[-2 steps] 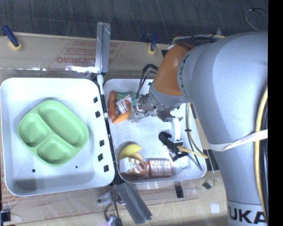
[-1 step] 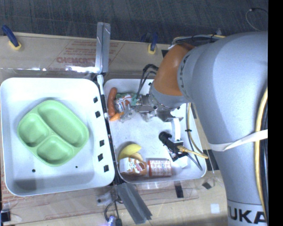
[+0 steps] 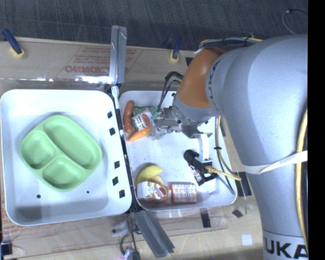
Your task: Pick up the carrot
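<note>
The gripper (image 3: 161, 124) sits mid-frame, just right of the carrot (image 3: 139, 135); I cannot tell its state. It should straddle the carrot, clear of the sausage (image 3: 129, 116) beside it.

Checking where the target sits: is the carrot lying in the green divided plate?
No. The carrot lies in the right bin near its left wall, while the green plate sits in the left bin.

Lit evenly and brightly from above; glaring softly off the white bins (image 3: 11, 145); blurring slightly throughout.
</note>
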